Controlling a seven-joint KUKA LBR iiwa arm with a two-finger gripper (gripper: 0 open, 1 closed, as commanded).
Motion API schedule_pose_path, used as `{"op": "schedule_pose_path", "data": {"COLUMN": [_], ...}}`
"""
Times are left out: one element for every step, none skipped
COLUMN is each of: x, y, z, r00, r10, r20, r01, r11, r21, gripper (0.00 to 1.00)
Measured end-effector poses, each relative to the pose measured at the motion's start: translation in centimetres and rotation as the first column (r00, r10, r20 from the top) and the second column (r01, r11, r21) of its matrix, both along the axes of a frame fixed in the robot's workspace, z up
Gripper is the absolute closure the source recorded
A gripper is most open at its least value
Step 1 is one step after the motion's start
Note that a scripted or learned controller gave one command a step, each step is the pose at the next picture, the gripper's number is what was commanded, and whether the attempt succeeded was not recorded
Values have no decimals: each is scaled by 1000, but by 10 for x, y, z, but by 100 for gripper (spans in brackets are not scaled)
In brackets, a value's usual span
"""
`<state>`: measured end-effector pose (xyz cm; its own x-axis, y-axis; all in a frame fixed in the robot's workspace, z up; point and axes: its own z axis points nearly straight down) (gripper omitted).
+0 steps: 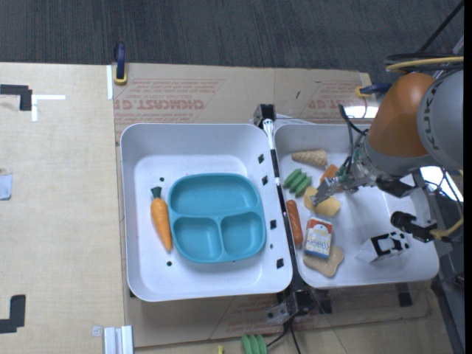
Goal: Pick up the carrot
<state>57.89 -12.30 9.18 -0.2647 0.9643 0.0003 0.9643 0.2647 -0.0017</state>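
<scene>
The carrot (161, 221), orange with a green top, lies in the left bin (140, 271) beside the left edge of a blue divided plate (217, 217). My gripper (325, 190) is far from it. It hangs low in the right bin (413, 271), just above a yellow piece (327, 206) and next to a small orange piece (332, 172). Nothing is visibly held.
The right bin also holds a tan cone (310, 156), a green vegetable (298, 181), a red sausage (295, 222), a small carton (319, 240) and a biscuit-like piece (330, 261). The bins' shared wall (274, 190) lies between my gripper and the carrot.
</scene>
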Motion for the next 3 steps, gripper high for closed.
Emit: {"op": "schedule_pose_path", "data": {"x": [51, -12, 44], "y": [-2, 12, -3], "z": [0, 0, 0], "r00": [947, 1000, 992], "r10": [-321, -6, -125], "r20": [4, -1, 4], "r01": [321, 6, 125], "r11": [947, 1000, 992], "r21": [-2, 0, -2], "gripper": [0, 0, 0]}}
